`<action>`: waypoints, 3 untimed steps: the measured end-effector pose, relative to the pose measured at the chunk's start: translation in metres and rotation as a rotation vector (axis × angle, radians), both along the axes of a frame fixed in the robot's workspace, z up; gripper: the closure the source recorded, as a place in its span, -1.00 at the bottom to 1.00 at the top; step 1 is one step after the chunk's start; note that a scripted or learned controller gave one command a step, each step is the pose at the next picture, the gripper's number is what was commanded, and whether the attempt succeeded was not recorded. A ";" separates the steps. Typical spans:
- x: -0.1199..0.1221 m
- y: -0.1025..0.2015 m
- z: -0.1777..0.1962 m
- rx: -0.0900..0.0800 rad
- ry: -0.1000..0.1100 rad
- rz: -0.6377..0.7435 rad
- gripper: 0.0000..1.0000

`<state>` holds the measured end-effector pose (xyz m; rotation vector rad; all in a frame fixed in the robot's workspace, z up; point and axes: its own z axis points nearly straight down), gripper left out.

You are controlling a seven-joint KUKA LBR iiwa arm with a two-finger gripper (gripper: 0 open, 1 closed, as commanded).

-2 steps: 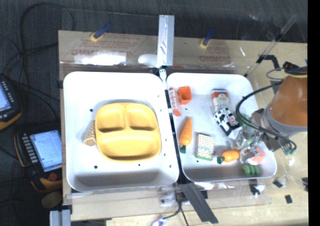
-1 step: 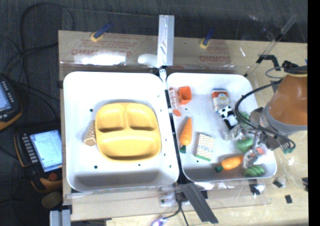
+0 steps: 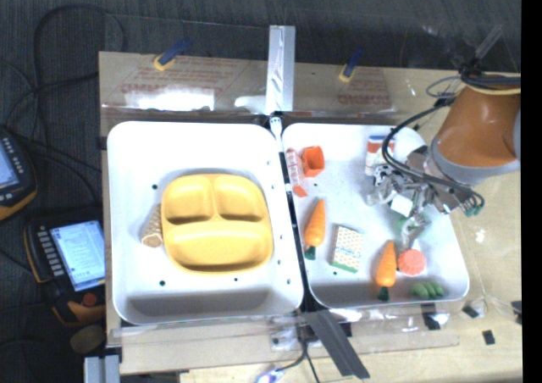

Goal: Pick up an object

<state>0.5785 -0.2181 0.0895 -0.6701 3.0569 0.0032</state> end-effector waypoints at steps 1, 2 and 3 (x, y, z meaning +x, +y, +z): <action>-0.054 -0.004 0.002 -0.005 -0.005 -0.121 -1.00; 0.025 -0.004 0.000 -0.005 -0.001 -0.028 -1.00; -0.032 0.125 0.001 0.000 -0.001 -0.088 -1.00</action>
